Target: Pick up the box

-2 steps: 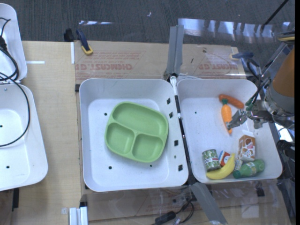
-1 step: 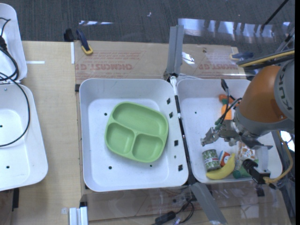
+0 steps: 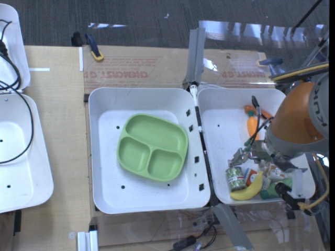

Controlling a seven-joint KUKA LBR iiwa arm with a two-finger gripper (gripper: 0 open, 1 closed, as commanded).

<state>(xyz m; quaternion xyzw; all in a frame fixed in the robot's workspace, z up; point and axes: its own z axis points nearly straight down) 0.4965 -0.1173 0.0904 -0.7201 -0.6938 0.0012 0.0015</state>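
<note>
The small box (image 3: 236, 178), with a green and white label, lies in the right bin (image 3: 220, 119) near its front edge. It touches a yellow banana (image 3: 248, 190). My gripper (image 3: 257, 160) hangs low over the bin, just behind and to the right of the box, under the orange wrist band (image 3: 299, 120). Its silver linkages are spread wide, so it looks open, and I see nothing between the fingers. The arm hides part of the pile beneath it.
An orange carrot (image 3: 253, 123) lies at the back of the right bin. A red and white item (image 3: 252, 174) and a green item (image 3: 270, 193) crowd the box. The left bin (image 3: 104, 140) holds a green divided plate (image 3: 153, 147).
</note>
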